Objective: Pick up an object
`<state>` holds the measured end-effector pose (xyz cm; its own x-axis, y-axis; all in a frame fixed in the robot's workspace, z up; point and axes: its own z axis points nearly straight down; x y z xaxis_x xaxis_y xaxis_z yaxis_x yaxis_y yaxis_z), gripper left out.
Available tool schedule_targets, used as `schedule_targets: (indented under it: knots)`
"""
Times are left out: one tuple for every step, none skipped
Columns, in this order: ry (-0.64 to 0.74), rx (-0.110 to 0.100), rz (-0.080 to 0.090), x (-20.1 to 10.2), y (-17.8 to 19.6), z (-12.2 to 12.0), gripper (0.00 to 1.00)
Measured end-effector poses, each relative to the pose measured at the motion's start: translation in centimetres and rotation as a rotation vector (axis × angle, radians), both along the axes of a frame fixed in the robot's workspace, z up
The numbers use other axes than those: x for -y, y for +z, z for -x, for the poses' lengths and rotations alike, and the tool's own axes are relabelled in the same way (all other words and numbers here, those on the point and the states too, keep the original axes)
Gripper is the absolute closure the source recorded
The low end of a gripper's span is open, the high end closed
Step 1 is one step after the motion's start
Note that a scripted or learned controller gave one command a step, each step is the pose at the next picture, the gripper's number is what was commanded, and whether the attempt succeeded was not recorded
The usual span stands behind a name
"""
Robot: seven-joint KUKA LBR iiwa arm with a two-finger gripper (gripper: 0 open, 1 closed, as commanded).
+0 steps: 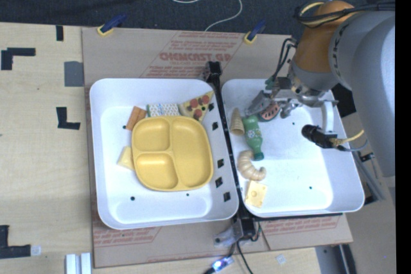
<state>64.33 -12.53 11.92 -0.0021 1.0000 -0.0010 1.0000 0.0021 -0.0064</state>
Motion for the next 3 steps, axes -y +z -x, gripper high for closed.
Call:
schedule_targets:
  knots:
    - [0.001,0.003,0.001,-0.1,-3.7,0.1,0.0]
    - [0.002,0.006,0.0,-0.2,-2.5,0.0,1.0]
    - [-0.001,0.01,-0.001,0.3,3.2,-0.9,1.0]
